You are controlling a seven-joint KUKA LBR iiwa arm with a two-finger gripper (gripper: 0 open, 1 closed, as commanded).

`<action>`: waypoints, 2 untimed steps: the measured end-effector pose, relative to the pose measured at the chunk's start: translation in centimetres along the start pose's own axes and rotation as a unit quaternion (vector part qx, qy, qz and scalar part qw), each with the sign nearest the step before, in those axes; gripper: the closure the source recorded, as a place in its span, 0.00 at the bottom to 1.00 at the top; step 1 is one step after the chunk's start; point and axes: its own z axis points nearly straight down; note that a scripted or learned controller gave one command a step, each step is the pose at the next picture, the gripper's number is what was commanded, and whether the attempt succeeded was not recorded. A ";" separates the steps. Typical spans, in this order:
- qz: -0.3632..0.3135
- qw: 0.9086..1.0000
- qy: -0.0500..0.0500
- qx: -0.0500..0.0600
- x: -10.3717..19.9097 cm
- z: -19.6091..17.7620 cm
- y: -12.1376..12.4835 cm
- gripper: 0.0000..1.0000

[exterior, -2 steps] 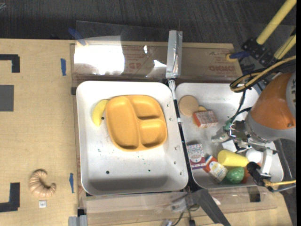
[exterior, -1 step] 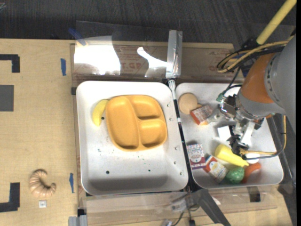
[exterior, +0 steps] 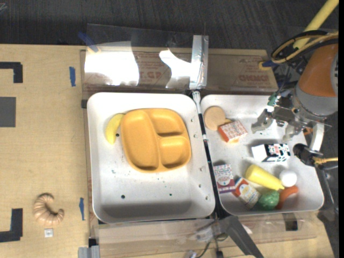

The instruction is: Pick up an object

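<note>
Gripper [exterior: 282, 123] seen from my remote station: it hangs over the upper right part of the right bin [exterior: 317, 198], at the end of the grey arm [exterior: 317, 74] with its orange band, and I cannot tell from this slanted view how its jaws stand or whether anything is in them. Just below it lies a small black-and-white carton [exterior: 271, 152]. To its left, near the bin's upper left corner, a round tan disc [exterior: 214, 116] touches a red-and-white box [exterior: 232, 130]. Along the lower part of the same bin I see a small printed packet [exterior: 223, 176], a yellow cone-shaped object [exterior: 262, 177], a white ball [exterior: 288, 178] resting against an orange-red item [exterior: 290, 192], a green item [exterior: 270, 199] and another red-and-white packet [exterior: 246, 191], all crowded together. Left bin [exterior: 102, 160]: a yellow divided tray [exterior: 156, 138] lies upside toward me, with a banana [exterior: 112, 127] touching its left edge. On the table [exterior: 37, 144], well apart from both bins, a tan curled toy [exterior: 47, 208] sits near the lower left corner.
</note>
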 end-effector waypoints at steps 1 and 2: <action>-0.063 0.998 0.000 0.005 -0.8 7.6 -8.3 0.00; 0.017 1.000 0.000 0.000 2.6 8.6 -4.6 0.00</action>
